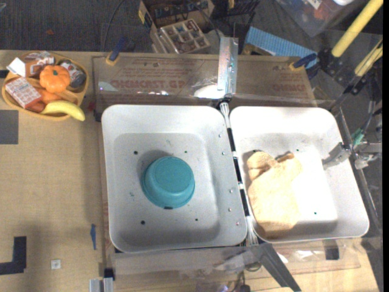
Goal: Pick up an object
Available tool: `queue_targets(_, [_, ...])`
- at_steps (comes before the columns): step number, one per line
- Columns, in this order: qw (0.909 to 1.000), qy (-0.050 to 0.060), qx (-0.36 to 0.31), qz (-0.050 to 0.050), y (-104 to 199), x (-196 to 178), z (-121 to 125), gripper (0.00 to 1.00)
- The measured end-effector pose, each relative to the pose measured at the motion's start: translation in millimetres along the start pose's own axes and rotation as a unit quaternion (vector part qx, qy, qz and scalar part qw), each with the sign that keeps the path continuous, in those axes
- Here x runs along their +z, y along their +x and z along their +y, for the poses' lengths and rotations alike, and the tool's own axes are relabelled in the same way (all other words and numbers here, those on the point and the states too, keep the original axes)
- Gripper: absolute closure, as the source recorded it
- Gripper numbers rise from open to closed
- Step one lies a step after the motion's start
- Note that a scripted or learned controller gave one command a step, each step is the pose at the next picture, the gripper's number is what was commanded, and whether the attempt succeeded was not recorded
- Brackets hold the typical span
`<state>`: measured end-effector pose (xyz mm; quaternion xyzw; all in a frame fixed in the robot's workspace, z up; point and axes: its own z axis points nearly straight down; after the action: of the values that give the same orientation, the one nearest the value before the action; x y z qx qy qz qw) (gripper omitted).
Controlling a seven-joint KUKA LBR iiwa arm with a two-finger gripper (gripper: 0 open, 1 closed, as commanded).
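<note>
Hanging at the Right Rim, Claw Well Off From Both Objects

Sitting at the right edge of the frame, the gripper (340, 156) shows as a small grey metal shape over the right wall of the right bin (322, 119). It is too small and blurred for me to tell whether it is open or closed, and nothing is visibly held in it.

The nearest thing to pick is a tan, floppy, cloth-like lump (273, 190), lying in the left half of that same bin, against the wall the two bins share. It stretches from mid-bin down to the lower rim. A stretch of bare white floor lies between it and the gripper.

Further left, in the left bin (110, 132), a teal bowl (169, 181) rests upside down near the middle, round and smooth, with open floor on every side.

Both bins are shallow, glossy white, with rounded corners. Behind them lies a flat cardboard sheet (158, 78). In the upper left of the frame, a basket (12, 96) holds a banana (64, 108) and a small orange pumpkin (55, 78).
</note>
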<state>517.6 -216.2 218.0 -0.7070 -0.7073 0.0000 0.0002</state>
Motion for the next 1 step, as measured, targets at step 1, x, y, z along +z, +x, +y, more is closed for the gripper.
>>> queue_targets(1, [0.9993, -0.007, -0.037, -0.002, 32.3, 128.0, 50.2, 0.0])
